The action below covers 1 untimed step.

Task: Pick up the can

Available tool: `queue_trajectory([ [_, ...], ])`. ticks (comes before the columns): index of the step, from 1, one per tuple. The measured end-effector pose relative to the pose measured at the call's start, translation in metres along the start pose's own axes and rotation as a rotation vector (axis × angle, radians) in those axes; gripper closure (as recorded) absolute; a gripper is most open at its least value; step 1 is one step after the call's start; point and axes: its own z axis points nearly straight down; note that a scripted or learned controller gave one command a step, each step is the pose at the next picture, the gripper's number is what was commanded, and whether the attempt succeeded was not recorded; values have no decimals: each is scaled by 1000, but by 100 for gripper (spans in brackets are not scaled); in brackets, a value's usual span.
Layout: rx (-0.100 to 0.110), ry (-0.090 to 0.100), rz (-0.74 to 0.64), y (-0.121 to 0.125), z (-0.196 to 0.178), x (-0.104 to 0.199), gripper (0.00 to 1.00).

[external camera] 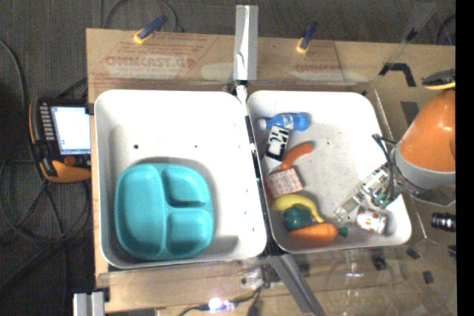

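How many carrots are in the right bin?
2. One carrot lies near the middle of the right bin, just below the blue bottle. The other carrot lies at the front edge, beside the banana. More could be hidden under the pile.

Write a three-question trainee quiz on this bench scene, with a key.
1. True or false: the teal tray lies in the right bin.
2. The can lies in which corner of its bin? A) near right B) far left C) far right
3. Fill in: the yellow banana lies just above the orange ____.

Key: 1 false, it lies in the left bin; 2 A, beside the gripper; 3 carrot.
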Motion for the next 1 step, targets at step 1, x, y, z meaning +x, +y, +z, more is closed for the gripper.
queue_trajectory([
  [1, -5, -3, -1, 2, -11, -1, 100],
])
